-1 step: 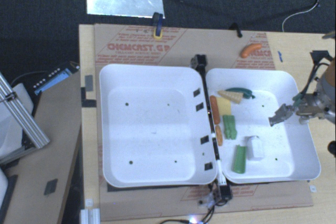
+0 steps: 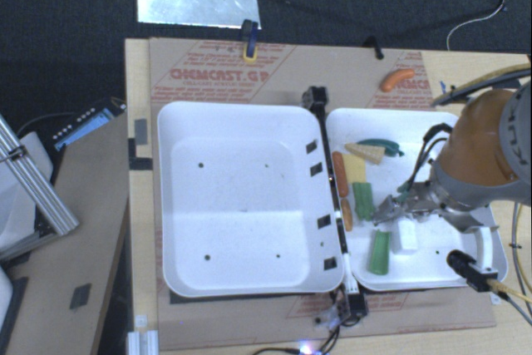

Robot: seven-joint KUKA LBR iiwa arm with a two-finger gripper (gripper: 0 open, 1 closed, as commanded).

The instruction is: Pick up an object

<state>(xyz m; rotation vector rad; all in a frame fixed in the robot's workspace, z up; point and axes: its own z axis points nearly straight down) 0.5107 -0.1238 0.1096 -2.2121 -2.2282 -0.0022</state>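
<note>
On the table (image 2: 208,62), the two white bins sit side by side. The left bin (image 2: 241,195) offers nothing to grasp, so all the work falls to the right bin (image 2: 432,116), where the arm (image 2: 486,150) reaches in from the right and hangs low over the middle of the clutter.

Its end effector (image 2: 397,210) sits just above the bin floor, near a white block (image 2: 406,235) and close to a green block (image 2: 363,200). Whether it is apart or together I cannot tell, as the arm's own metalwork hides the tips, and nothing can be seen held in it.

The likely trouble is crowding. The green block lies just beside a long orange stick (image 2: 339,172) and a pale yellow piece (image 2: 356,170), and a second green piece (image 2: 379,252) lies near the white block. A descent between them could pinch two things at once, or nudge one aside and close on air.

A yellow wedge (image 2: 366,151) and a teal piece (image 2: 382,145) lie further back, apart from the rest; they would probably make easier targets.
</note>
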